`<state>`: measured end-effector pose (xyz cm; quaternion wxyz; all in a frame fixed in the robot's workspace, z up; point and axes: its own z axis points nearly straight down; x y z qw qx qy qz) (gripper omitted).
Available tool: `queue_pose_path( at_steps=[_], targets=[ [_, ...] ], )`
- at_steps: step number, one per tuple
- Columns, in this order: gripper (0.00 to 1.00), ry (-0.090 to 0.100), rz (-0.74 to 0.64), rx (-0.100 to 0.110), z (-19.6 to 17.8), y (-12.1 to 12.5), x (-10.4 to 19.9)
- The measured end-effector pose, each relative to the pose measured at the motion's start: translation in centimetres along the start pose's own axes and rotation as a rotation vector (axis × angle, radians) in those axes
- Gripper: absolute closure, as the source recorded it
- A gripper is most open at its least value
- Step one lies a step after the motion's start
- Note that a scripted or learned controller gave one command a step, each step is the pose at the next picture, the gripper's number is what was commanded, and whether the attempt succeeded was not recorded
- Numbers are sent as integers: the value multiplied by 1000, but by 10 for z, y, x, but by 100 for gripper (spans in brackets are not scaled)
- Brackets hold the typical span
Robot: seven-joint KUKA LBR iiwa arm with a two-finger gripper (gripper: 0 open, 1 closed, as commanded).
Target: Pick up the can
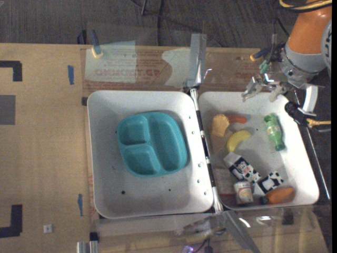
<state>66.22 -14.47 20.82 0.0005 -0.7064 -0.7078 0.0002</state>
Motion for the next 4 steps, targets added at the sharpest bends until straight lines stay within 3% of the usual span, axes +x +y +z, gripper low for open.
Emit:
queue_pose_path(
  at_steps=[1,2,3,4],
  targets=[
    [0,0,-150,0,-21,-19,73],
    [0,0,-105,-1,106,-72,26],
    [0,-3,-116,-4,30,-69,-50],
    [0,8,-76,3,107,-172,-74]
  ],
)
